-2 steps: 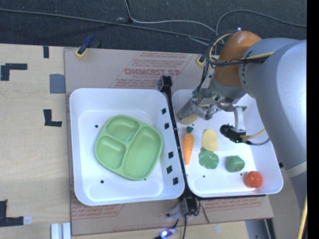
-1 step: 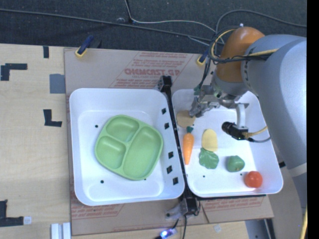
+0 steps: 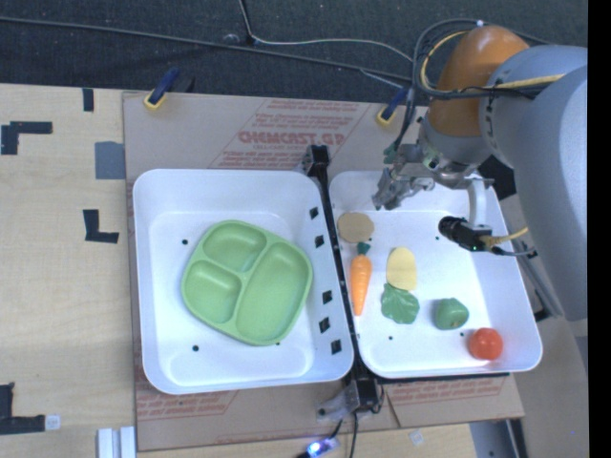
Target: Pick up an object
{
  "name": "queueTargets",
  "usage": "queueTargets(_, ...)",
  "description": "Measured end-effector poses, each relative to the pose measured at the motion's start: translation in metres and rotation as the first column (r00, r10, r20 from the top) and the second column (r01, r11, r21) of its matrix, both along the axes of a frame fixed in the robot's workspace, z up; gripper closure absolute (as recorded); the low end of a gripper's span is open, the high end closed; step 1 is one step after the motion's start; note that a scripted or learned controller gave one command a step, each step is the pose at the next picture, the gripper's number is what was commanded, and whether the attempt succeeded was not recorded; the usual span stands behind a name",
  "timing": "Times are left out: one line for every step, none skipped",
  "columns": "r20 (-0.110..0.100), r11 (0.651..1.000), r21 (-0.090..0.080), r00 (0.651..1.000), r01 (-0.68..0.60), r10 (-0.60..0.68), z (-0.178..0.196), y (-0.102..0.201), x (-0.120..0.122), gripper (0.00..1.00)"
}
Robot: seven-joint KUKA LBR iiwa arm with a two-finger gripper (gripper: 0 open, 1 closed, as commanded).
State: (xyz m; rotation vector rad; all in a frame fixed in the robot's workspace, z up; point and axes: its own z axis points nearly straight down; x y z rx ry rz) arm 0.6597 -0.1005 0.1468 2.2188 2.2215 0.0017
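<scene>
The right bin point(image 3: 511, 351) holds several toy foods: a tan round cookie point(image 3: 355, 226), an orange carrot point(image 3: 360, 282), a pale yellow piece point(image 3: 402, 267), a green leafy piece point(image 3: 400, 304), a green lump point(image 3: 450, 313) and a red tomato point(image 3: 485, 343). My gripper point(image 3: 391, 196) hangs over the bin's far left part, just up and right of the cookie. Nothing shows between its fingers, and their spread is too blurred to read.
In the left bin point(image 3: 153, 218) a green divided plate point(image 3: 248, 281) lies tilted. A black divider with clips runs between the bins point(image 3: 329, 256). The arm's grey body point(image 3: 554, 160) covers the right bin's far right side. A cable point(image 3: 239, 8) crosses behind the bench.
</scene>
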Motion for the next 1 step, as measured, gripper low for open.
queueTargets(0.000, 1.000, 0.000, 1.000, 0.000, 0.000, 0.0439, 0.0040, -0.0039, 1.00)
